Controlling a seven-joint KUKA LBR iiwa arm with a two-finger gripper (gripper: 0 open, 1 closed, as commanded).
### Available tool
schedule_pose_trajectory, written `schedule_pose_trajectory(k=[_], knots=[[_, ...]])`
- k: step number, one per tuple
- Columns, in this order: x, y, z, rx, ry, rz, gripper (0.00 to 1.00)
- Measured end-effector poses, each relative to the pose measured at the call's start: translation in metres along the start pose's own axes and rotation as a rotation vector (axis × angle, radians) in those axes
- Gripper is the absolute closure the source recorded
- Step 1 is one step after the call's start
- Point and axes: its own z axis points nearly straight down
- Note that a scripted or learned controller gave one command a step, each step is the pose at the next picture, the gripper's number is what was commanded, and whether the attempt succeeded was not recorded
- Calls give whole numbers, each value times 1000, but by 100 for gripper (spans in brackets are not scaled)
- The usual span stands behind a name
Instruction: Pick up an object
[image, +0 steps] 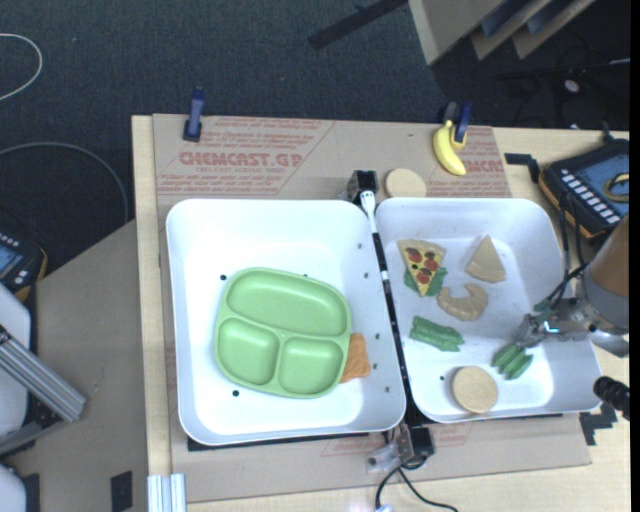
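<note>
**Gripper poised beside the green beans**

The gripper (535, 327) sits low in the right bin (530, 215), just up and right of the green bean bundle (513, 361). The bundle's long axis runs diagonally toward the bin's near-left. Whether the gripper is spread or closed cannot be told.

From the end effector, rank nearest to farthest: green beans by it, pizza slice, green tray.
1. Green beans, right bin, just below the end effector.
2. Pizza slice, right bin's upper left.
3. Green tray, left bin.
</note>
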Motion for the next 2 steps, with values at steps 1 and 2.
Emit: schedule_pose_trajectory(k=[1, 2], knots=[[0, -14, 1, 3, 0, 0, 100], [24, -15, 2, 7, 3, -2, 100]])
